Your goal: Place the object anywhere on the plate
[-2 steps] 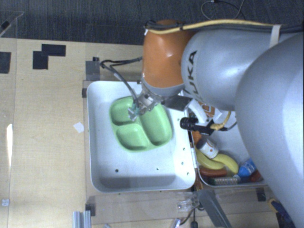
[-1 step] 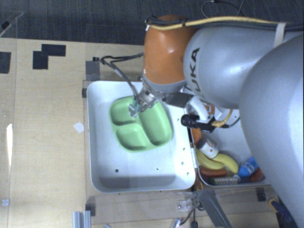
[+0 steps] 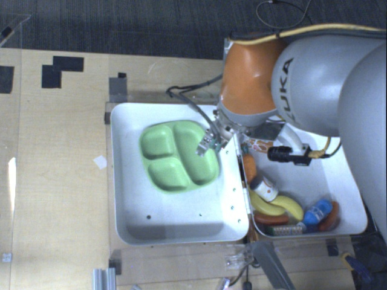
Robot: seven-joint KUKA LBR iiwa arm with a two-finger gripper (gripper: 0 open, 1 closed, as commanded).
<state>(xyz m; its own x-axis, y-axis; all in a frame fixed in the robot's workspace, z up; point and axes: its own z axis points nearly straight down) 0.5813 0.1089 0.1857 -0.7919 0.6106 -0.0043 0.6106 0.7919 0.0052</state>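
Gripper hovers over the green 3-compartment plate's right edge; its grip state cannot be told. Left bin offers open floor around the plate.

Light falls evenly and fairly bright from above, with no hard-edged shadows anywhere. The pale wooden counter looks washed and slightly yellow. The shallow white plastic left bin shows a soft grey shadow along its near floor and a faint sheen on its rim. The big grey metal arm carries a broad, diffuse highlight across its rounded shell, and its glossy orange band reflects a dull gleam. The whole frame is soft and low in resolution; fine detail around the small metal tool blurs, and colours in the right bin smear together.
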